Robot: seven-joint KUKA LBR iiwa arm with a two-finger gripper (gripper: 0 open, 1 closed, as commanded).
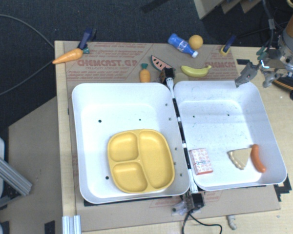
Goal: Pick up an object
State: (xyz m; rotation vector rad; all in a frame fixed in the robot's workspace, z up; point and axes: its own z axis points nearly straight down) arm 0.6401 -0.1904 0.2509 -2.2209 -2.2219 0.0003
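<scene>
Jaws (256,75) hanging open and empty just past the right bin's (224,106) far corner, sausage (258,158), wedge (240,158) and box (201,161) lying inside it, banana (196,70) lying behind it, arm partly cut off.

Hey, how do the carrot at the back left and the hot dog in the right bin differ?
The carrot lies on the bench board outside both bins; the hot dog lies inside the right bin, near its front right corner. The carrot tapers to a point and has a green top; the hot dog is rounded at both ends. The carrot lies nearly sideways; the hot dog runs front to back. Both are orange toy foods.
</scene>
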